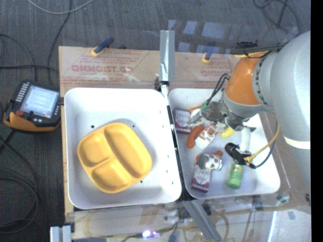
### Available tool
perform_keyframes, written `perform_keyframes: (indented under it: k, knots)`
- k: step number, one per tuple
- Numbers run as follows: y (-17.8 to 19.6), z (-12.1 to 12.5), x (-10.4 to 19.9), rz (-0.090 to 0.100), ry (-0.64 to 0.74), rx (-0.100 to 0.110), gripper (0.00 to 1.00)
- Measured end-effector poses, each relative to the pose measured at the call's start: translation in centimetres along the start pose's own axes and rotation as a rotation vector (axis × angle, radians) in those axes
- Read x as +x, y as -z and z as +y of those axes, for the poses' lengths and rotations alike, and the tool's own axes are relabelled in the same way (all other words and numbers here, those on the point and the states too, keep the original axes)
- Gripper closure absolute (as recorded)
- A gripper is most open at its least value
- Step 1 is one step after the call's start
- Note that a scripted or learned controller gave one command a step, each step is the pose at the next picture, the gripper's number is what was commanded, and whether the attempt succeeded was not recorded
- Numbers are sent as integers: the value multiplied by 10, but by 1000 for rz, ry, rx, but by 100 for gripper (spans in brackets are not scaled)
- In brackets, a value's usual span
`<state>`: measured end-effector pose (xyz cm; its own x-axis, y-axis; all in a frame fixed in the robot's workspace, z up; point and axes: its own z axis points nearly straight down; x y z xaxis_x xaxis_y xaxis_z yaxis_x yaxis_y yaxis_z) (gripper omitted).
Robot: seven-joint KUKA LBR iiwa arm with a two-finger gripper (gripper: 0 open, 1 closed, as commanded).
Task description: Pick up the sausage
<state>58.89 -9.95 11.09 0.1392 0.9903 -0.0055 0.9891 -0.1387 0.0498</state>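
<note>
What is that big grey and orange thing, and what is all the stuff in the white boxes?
You are looking down from a camera fixed above a bench. The big grey thing with the orange band is a robot arm; it reaches in from the right. At its end is a gripper, a hand with two fingers. I cannot tell if it is open or shut, or if it holds anything.

On the bench sit two shallow white bins. The left bin holds a yellow tray with three sections. The right bin holds toy food: an orange-red sausage just beside the gripper, a small green bottle, a can and some packets. The robot's job is to pick up the sausage.

The gadget with a screen at the left lies off the bench.
</note>
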Motion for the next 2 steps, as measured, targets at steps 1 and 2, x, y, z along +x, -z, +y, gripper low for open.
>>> perform_keyframes:
  k: [1, 2]
  knots:
    - [73, -21, 11, 8, 226, 51, 0]
    - [9, 17, 1, 3, 288, 14, 0]
